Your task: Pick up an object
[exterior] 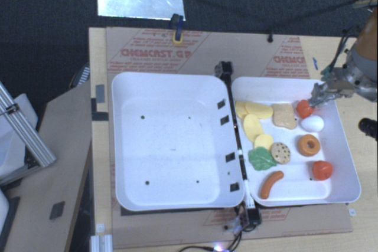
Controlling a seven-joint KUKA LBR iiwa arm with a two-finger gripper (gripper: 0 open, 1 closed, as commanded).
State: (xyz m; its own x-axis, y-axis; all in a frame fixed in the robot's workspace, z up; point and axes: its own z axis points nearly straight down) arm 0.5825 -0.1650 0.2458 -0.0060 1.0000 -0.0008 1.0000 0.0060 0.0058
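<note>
Dark carpet surrounds a bench (pixel 177 47) covered with printed cardboard, on which two shallow white bins are set side by side. In the right bin (pixel 345 183), near its far right edge, a small red tomato-like piece (pixel 304 108) is seen just beside the gripper (pixel 318 95), which hangs at that spot from the arm (pixel 363 62) entering at the right. Whether the piece is touched or pinched cannot be told, and the state of the pincer cannot be told either. A white egg (pixel 312 123) lies just beside the red piece, nearer the camera, and a tan bread slice (pixel 285 116) lies to its left. Further out, a glazed doughnut (pixel 308 145), a second red tomato (pixel 322 170), a speckled cookie (pixel 280 153), a green leafy piece (pixel 260 158), a sausage (pixel 271 184) and several yellow slices (pixel 254 118) are spread across the same bin. The left bin (pixel 127 127) is set against the right one along a black hinge strip.
</note>
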